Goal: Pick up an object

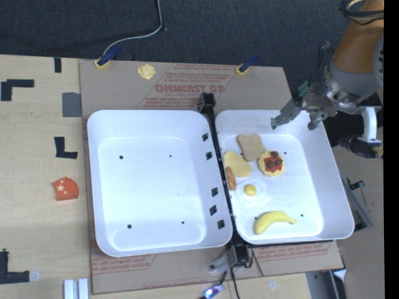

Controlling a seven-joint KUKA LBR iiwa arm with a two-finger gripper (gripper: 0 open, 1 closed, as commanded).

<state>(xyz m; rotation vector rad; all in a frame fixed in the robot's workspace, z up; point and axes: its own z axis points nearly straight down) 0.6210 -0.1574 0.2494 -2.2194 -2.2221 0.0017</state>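
Cardboard sheet [187,89], laid on the desk [37,161] beneath both bins: red print was seen, read only in part as "CHEMCAST GP"; the smaller lines were too small to be read.

Left bin [100,167]: white, shallow.

Right bin [330,185]: white, shallow. Five items were grouped towards its left wall: a slice of toast [250,146], a yellow wedge [237,164] touching the toast, a thin sausage-like piece [231,179] against the left wall, a fried egg [250,190], and a round pastry with red topping [272,162] just beside the toast. A banana [273,221] was placed near the front edge. The right half of the bin floor was left open.

Gripper [300,112]: held over the far right edge of the right bin, above the items and apart from them. The jaws were seen spread apart, with nothing between them.

Outside the bins: a red block [66,189] near the desk's left edge, and a yellow lump [146,71] on the cardboard's far edge.
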